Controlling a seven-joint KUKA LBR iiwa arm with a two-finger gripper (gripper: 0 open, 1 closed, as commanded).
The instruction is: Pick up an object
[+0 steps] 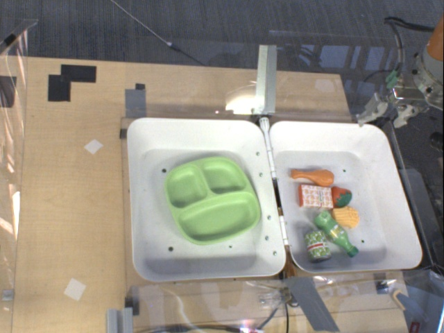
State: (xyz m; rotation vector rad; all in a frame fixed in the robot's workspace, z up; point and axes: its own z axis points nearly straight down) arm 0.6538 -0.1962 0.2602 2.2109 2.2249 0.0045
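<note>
The right bin [378, 144] holds several toy foods in its near half. A brown drumstick [312, 177] lies farthest back, with a red and white box [316, 196] just in front of it. A small red piece [342, 197] and a yellow corn piece [347, 218] sit beside the box. A green bottle [337, 233] lies tilted next to a small can [317, 245]. My gripper [383, 114] hangs above the bin's far right corner, well clear of the toys. It is open with nothing between its fingers.
A green divided plate [211, 200] lies in the left bin [146, 186]. A metal post [266, 75] stands behind the ridge where the two bins meet. Cables run along the arm at the upper right.
</note>
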